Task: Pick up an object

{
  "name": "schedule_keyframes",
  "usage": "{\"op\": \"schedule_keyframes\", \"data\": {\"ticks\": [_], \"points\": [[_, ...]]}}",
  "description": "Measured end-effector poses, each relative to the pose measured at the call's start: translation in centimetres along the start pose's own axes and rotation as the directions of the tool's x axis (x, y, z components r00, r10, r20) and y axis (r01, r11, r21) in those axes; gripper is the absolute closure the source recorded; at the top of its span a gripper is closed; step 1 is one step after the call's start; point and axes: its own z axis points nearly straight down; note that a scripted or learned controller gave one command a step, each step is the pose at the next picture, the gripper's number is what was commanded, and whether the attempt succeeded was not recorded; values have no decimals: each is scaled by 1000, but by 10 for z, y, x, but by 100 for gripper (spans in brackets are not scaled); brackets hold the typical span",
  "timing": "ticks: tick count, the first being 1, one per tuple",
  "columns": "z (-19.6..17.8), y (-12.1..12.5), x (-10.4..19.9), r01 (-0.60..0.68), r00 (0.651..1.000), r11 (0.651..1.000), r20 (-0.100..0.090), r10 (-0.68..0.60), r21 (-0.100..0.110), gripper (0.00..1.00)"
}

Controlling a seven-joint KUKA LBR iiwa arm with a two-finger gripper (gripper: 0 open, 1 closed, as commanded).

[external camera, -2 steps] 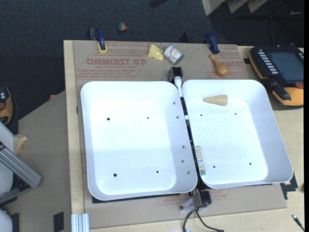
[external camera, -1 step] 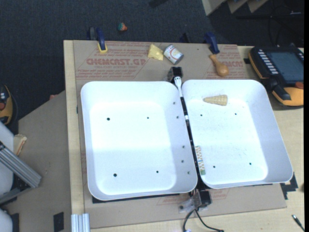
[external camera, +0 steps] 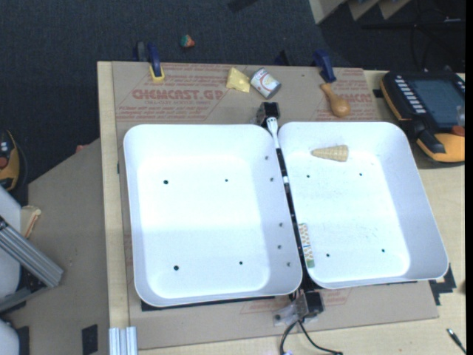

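While the two white bins are sitting side by side, one cone-shaped object [external camera: 329, 153] is lying on its side in the right bin [external camera: 414, 198], near the far wall, well apart from the rims. Looking pale tan, ridged, probably light and stiff, maybe brittle. Tapering is making the tip slippery; gripping across the wider end seems best. Arm and gripper: cannot tell the hand's opening or contents.

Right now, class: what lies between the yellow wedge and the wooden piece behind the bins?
In the camera view, a small white packet lies between yellow wedge and wooden piece.
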Motion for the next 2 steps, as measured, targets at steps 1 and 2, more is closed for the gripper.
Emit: {"op": "schedule_keyframes", "data": {"ticks": [1,2], "points": [[-11,1,0,0,1000,1000,2,0,-5,100],[244,-1,52,1,1000,1000,-4,-1,15,100]]}}
